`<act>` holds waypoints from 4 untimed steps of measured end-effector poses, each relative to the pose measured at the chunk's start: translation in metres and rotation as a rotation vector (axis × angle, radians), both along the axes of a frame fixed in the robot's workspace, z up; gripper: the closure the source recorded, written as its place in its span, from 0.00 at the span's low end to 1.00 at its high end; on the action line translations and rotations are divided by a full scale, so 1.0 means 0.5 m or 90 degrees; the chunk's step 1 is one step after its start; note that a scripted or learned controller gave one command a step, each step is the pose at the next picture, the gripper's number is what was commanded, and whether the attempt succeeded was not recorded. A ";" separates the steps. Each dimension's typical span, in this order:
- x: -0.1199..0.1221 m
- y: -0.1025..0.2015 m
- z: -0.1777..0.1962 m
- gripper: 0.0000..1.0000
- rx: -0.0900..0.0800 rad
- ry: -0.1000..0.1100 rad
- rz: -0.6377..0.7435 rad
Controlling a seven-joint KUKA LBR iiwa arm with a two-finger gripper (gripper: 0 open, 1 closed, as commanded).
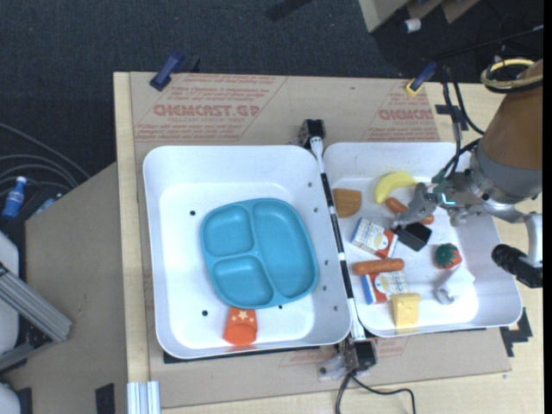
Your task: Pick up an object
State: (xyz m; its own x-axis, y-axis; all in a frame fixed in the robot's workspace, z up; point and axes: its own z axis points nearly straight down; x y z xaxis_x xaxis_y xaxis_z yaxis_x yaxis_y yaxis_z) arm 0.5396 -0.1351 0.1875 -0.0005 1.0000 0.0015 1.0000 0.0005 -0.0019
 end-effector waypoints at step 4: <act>-0.011 0.190 0.108 1.00 -0.001 0.000 -0.001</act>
State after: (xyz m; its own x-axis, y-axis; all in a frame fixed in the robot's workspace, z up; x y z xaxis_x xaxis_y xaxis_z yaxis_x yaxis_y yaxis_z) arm 0.5339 -0.0401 0.2417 0.0007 1.0000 0.0004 1.0000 -0.0007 -0.0020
